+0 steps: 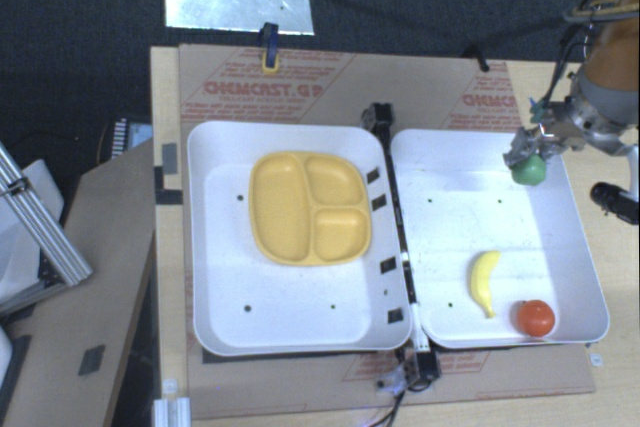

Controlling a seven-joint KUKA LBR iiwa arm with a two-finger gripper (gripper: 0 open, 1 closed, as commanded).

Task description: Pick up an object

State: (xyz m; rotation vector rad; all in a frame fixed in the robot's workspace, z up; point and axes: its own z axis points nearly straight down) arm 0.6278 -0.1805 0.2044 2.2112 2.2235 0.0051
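My gripper hangs over the far right corner of the right bin. A small round green object sits between its fingertips, and the fingers are shut on it. Its top is partly hidden by the fingers. A yellow banana lies in the near part of the same bin. A red-orange ball rests just to its right, near the bin's front corner.
The left bin holds a yellow tray with three compartments. A black divider strip runs between the bins. The arm's grey body and orange band stand above the bench's right edge.
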